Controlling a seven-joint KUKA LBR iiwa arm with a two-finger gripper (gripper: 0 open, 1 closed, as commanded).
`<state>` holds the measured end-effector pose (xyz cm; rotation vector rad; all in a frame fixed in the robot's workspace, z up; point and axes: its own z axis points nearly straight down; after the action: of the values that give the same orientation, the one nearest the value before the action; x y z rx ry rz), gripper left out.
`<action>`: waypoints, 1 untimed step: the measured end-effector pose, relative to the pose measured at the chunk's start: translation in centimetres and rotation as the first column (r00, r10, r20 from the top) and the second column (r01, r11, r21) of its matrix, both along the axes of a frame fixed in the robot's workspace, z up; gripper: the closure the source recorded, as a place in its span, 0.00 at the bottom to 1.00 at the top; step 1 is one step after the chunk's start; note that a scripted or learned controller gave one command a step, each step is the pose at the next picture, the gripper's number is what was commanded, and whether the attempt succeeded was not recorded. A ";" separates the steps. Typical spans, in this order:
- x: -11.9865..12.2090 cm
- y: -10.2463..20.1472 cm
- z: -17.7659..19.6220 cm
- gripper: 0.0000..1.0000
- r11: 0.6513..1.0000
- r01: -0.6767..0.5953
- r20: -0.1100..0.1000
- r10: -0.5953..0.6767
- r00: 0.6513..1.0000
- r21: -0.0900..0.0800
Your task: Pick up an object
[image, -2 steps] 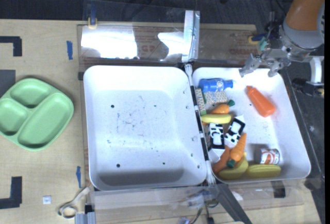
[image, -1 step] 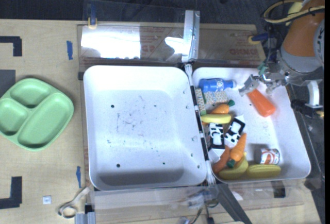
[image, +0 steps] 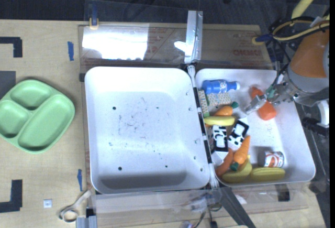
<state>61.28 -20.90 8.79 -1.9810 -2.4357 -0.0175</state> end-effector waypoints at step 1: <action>0.0 -0.3 1.1 1.00 1.000 0.002 0.003 -0.002 1.000 -0.007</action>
<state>61.30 -21.23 9.85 -1.9882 -2.4388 -0.0124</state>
